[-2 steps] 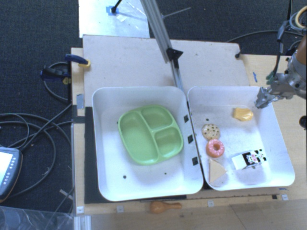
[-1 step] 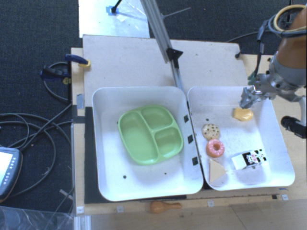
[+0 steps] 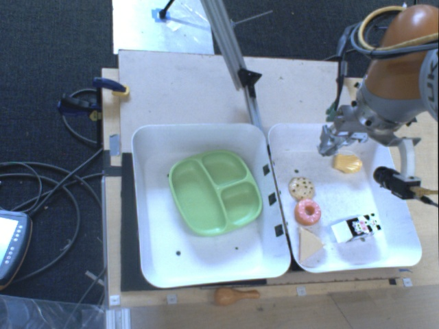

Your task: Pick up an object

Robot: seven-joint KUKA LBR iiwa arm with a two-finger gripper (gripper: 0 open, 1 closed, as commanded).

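We see the tabletop (image 3: 178, 88), a pale board over dark carpet, bearing two shallow white bins side by side. The left bin (image 3: 154, 252) holds a green divided plate (image 3: 216, 192), lying flat and tilted slightly, near the middle of that bin. The right bin (image 3: 405, 249) holds the small things. The grey arm (image 3: 401, 67) with its orange band reaches in from the right, and its gripper (image 3: 331, 142) hangs over the far part of the right bin, just beside a yellow piece (image 3: 348, 163) that lies on the bin floor to its right; we cannot tell how the gripper is set, and we see nothing held in it. Nearer us in the same bin lie a black-and-white carton (image 3: 357, 228), a tan wedge (image 3: 310, 244) against the near left corner, a pink doughnut (image 3: 308, 212) and, just above it, a speckled cookie (image 3: 301, 187); the doughnut and cookie lie close together, well apart from the carton. A slanted metal pole (image 3: 226, 36) crosses the tabletop from the top and ends at the seam between the bins. A black cylinder (image 3: 394, 181) juts over the right bin's right rim. Off the tabletop, on the left, lie loose cables (image 3: 48, 184), a blue clamp (image 3: 103, 88) at the board's edge, and a handheld pendant (image 3: 10, 242). A small tan object (image 3: 236, 295) lies in front of the bins.
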